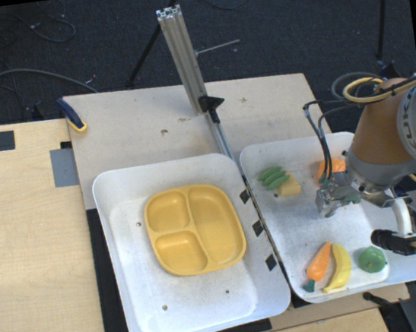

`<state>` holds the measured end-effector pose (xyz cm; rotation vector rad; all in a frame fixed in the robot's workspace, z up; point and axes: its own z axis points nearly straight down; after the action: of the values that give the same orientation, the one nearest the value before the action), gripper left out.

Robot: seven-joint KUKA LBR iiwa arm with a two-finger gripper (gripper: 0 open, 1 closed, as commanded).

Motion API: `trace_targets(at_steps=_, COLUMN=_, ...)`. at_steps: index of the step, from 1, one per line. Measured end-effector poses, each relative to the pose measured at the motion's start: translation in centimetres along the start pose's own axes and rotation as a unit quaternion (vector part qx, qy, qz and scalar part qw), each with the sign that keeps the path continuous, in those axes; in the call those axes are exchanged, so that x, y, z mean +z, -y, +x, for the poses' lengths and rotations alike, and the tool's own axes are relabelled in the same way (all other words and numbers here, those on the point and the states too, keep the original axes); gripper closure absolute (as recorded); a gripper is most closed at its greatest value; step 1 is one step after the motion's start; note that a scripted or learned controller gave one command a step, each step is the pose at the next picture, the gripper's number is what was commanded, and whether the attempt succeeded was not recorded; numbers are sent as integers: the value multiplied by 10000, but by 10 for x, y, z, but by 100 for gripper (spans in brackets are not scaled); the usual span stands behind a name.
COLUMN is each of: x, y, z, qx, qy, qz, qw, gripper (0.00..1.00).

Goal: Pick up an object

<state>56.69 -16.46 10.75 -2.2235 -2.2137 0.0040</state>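
Gripper (332, 204) hangs low in the right bin (314, 261) near an orange object (330, 168); grip state unclear.

Carrot (319, 261) touching banana (337, 267), right bin's near edge; green fruit (372, 259) beside.

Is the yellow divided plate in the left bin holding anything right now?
Empty. The yellow divided plate lies flat in the left bin, and all three of its compartments show bare yellow surface.
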Motion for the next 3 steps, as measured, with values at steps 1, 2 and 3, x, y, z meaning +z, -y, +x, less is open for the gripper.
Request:
trace_targets(at_steps=1, x=-62, y=-5, z=3, qx=-30, qy=9, qz=-43, qw=10000, gripper=100)
trace_targets(at_steps=2, x=-101, y=-6, z=2, qx=-30, qy=9, qz=-36, qw=10000, gripper=100)
trace_targets(at_steps=3, x=-93, y=-10, z=52, qx=-47, qy=-6, qz=-9, qw=10000, gripper=100)
